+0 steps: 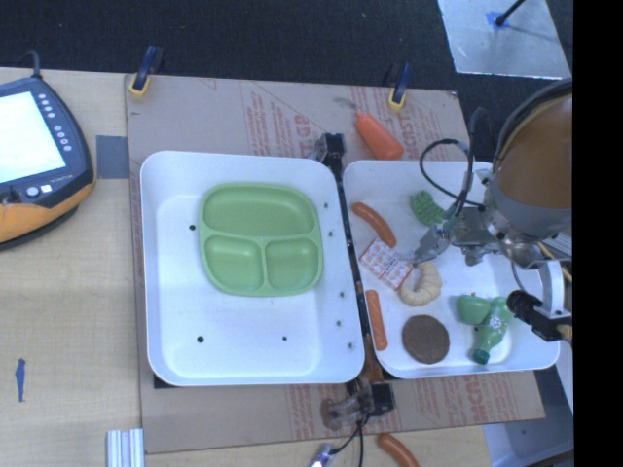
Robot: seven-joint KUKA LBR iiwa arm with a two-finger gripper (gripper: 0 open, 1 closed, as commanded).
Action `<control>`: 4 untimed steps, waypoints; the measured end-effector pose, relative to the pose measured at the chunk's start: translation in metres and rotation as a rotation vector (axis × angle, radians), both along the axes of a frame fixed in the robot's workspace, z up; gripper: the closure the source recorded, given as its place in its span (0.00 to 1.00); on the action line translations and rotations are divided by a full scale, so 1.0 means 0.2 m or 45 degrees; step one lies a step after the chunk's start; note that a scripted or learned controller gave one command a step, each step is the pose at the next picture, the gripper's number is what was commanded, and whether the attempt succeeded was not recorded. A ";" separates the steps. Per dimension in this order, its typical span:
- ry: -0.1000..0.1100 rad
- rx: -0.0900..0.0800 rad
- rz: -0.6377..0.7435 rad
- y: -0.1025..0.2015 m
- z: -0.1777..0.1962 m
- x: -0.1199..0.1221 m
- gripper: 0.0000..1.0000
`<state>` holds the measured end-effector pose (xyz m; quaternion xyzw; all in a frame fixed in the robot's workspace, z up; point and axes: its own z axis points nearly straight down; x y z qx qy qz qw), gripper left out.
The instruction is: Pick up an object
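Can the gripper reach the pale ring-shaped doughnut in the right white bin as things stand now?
Probably yes. The gripper hangs just above the pale ring-shaped doughnut in the right white bin, and nothing lies over it. The small red-and-white packet lies close beside it and might be nudged.

Red print runs across the brown board [292, 115] under the bins, too blurred to read.
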<state>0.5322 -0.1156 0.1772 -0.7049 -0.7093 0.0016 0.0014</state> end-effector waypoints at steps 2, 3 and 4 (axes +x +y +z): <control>-0.013 -0.003 0.000 0.12 -0.41 0.44 0.00; -0.001 0.001 -0.001 0.04 -0.42 0.62 0.00; 0.002 0.001 -0.002 0.06 -0.43 0.62 0.00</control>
